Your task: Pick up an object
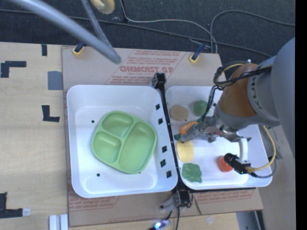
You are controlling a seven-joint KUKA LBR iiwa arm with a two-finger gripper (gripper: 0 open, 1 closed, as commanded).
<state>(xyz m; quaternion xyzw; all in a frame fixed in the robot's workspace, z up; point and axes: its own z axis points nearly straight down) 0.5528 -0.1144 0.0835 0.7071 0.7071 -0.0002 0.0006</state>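
My gripper (195, 132) is low in the left half of the right bin (261, 143), reaching in from the right under the orange-banded wrist. Right at its tip lies a small orange carrot-like piece (188, 127); whether it sits between the fingers is not visible. Just below the gripper is a yellow piece (185, 151). A tan round disc (179, 112) and a pale green lump (199, 108) lie above it. A dark green leafy piece (192, 172) rests near the bin's front wall, and a red-orange ball (223, 163) lies to its right.
The left bin (79, 128) holds a light green divided plate (124, 141). A black divider (164, 128) with clips runs between the two bins. The arm's bulk covers the right bin's upper right part.
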